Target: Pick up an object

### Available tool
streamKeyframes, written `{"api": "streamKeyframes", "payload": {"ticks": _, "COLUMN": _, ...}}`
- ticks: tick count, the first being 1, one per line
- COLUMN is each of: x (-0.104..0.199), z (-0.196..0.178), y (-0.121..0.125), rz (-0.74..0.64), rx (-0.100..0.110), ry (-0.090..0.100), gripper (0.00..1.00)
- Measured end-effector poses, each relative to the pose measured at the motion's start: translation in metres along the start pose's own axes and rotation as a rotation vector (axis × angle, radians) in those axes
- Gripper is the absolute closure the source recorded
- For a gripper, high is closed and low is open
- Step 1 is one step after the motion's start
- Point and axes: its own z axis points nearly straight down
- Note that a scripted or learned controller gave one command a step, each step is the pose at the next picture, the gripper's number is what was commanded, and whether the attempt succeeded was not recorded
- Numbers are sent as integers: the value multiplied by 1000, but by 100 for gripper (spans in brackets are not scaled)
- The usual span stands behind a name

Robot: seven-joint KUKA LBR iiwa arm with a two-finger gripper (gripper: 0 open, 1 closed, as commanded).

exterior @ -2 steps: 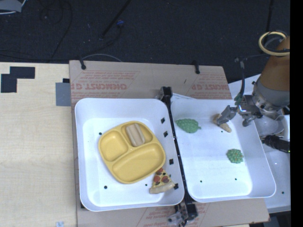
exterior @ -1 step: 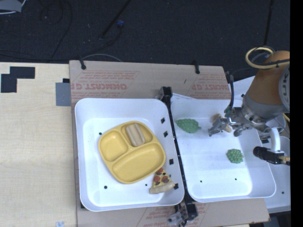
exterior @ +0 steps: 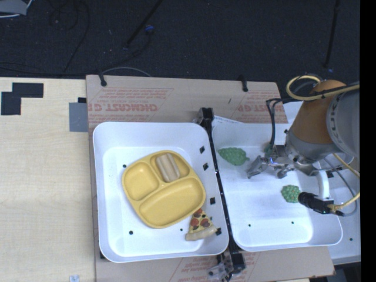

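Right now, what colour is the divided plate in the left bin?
Yellow; the plate shows best in the camera view.

Two white bins; a yellow divided plate with a tan piece, perhaps a sausage. The pizza slice is orange-topped, red-dotted. Two green lumps.

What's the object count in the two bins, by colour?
Yellow: 1, the divided plate in the left bin
Tan: 1, the hot dog in a plate compartment
Multicoloured: 1, the pizza slice beside the plate
Green: 2, leafy pieces in the right bin
Total: 5
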Motion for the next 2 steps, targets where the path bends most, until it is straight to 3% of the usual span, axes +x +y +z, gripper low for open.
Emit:
{"api": "streamKeyframes", "payload": {"ticks": 1, "x": 0, "z": 5, "y": 0, "rz": 3, "rx": -2, "ry": -1, "gripper": 0}}
{"api": "streamKeyframes", "payload": {"ticks": 2, "x": -1, "z": -5, "y": -1, "rz": 4, "rx": -2, "ry": -1, "gripper": 100}}
